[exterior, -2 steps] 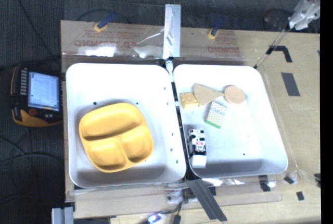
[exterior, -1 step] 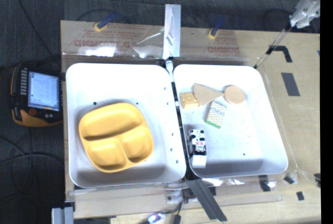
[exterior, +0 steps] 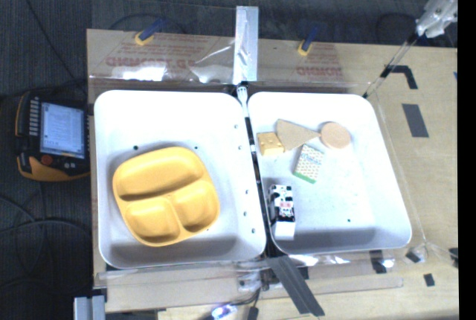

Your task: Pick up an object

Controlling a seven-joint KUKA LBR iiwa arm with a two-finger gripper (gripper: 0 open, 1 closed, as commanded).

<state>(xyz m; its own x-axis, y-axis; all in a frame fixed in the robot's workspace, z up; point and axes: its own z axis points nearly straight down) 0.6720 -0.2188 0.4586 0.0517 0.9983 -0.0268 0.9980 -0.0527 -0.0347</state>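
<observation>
In the right bin [exterior: 372, 184] lie several small objects: a yellow cheese-like block [exterior: 270, 143], a tan wedge [exterior: 296, 134], a round tan disc [exterior: 335, 135], a small green-and-white speckled box [exterior: 309, 163], and a black-and-white box [exterior: 281, 203] with a white block [exterior: 284, 228] just below it near the bin's left wall. The left bin [exterior: 119, 117] holds a yellow divided tray [exterior: 165, 194]. A pale part of the arm [exterior: 439, 10] shows at the upper right edge, far from both bins.
A divider rail [exterior: 251, 162] runs between the two bins. A handheld control pendant [exterior: 53, 136] lies on the floor to the left of the bench. Clear plastic and yellow clamps [exterior: 149, 32] sit along the bench's back edge.
</observation>
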